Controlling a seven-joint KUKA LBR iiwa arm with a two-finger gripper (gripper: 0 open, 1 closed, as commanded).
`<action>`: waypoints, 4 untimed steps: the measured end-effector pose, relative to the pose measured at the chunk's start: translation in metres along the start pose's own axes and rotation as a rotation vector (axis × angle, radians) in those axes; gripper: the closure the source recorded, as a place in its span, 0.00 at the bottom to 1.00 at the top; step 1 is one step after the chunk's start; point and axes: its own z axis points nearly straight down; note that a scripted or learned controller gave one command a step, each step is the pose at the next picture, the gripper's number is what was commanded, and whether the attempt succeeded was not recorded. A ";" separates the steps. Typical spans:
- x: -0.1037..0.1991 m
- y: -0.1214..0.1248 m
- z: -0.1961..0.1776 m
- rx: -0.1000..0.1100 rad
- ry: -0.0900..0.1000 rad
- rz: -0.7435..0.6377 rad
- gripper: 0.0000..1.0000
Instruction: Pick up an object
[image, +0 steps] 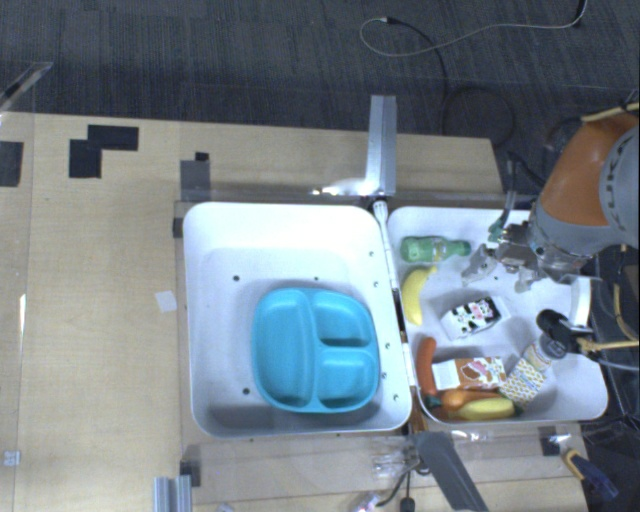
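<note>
My gripper (499, 272) hovers over the back of the right bin (590, 400), its two fingers spread and nothing between them. Just left of it lies a green bottle (434, 248) on its side. A black-and-white spotted item (471, 316) sits below the gripper, apart from it. By the bin's left wall lies a yellow banana (413, 295). At the front are an orange carrot-like stick (427, 360), an orange and white box (479, 373), a second yellow piece (486, 407) and a patterned packet (524, 379).
The left bin (215, 300) holds a blue divided plate (315, 349) towards its front right. A metal post (382, 145) stands behind the wall between the bins. The grey and orange arm (590, 190) comes in from the right.
</note>
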 end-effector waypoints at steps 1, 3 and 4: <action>0.033 -0.048 0.049 -0.011 -0.001 -0.245 0.00; 0.079 0.025 -0.047 -0.003 0.000 -0.101 1.00; 0.159 0.021 -0.046 -0.001 0.001 0.078 1.00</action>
